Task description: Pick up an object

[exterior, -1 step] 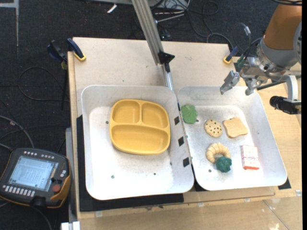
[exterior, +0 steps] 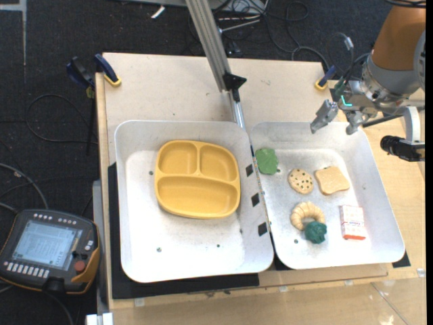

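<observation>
Two shallow white bins sit side by side on a pale table (exterior: 169, 87). The left bin (exterior: 135, 249) holds a yellow divided tray (exterior: 198, 179), its long axis running left to right. The right bin (exterior: 379, 242) holds a green leafy piece (exterior: 266, 160), a speckled cookie (exterior: 300, 181), a slice of toast (exterior: 331, 180), a croissant (exterior: 307, 214) touching a dark green lump (exterior: 314, 231), and a small upright-lying carton (exterior: 352, 222), long axis toward the camera. The gripper (exterior: 336, 118) hovers above the right bin's far edge, fingers spread apart, holding nothing.
</observation>
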Available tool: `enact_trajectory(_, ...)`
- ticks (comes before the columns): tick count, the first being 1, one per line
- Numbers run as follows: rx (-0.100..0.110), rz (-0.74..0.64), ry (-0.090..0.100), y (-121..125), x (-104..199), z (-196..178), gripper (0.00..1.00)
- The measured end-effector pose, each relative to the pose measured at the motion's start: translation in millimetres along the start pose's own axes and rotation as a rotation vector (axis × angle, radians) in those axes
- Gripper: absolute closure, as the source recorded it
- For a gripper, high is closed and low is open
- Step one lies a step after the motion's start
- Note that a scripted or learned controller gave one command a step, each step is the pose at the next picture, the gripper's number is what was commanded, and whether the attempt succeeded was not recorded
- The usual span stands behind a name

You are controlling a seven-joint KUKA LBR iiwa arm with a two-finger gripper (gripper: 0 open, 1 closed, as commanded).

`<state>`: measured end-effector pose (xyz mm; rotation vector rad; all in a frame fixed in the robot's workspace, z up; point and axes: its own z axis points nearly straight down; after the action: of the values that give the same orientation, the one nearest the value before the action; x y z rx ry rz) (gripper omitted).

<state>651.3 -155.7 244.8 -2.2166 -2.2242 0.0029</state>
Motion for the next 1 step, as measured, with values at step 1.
enact_trajectory(1,0.002,0.004,0.000,-6.5,-2.4,45.7,0.00)
